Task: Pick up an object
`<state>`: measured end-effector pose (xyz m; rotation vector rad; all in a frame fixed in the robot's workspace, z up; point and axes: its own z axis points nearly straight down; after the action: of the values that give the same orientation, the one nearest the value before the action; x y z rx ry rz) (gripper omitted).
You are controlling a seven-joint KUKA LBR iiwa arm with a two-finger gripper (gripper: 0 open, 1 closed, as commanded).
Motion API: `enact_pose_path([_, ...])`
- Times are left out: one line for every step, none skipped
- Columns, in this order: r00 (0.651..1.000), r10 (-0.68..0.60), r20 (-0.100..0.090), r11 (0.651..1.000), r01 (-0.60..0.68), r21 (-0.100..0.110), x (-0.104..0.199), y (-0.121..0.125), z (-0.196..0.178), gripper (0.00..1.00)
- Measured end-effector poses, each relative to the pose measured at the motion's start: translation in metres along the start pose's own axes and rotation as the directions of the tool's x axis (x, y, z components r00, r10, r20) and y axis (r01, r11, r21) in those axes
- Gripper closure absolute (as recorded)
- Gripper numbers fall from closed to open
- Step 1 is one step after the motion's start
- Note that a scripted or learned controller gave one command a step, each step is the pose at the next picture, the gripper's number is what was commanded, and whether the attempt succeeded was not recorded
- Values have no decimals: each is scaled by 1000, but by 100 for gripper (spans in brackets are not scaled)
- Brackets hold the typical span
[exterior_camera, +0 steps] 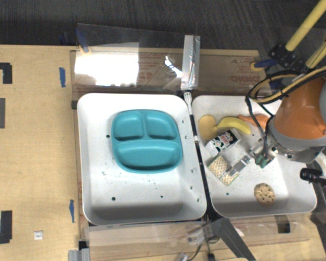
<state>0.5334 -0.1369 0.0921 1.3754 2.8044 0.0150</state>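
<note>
In the right bin point(299, 200) lie five loose objects: one yellow banana point(233, 125) at the far side, one tan round piece point(206, 125) touching the banana's left end, one small black-and-white carton point(223, 140) just near of the banana, one speckled beige sponge-like pad point(219, 167) nearer still, and one round cookie point(264, 193) well apart toward the near right. A sliver of one orange object point(254, 120) peeks out just right of the banana, partly hidden by the arm. The gripper point(240, 165) hangs low over the middle of this bin, touching or just beside the beige pad's right edge; whether it is released or clenched I cannot tell. The left bin point(98, 189) holds one teal divided plate point(146, 140) with three compartments. Both bins sit side by side on the bench point(32, 162).
</note>
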Motion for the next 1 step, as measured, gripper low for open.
enact_pose_path([1000, 28, -2, 1000, -28, 7, -18, 53, 6, 0])
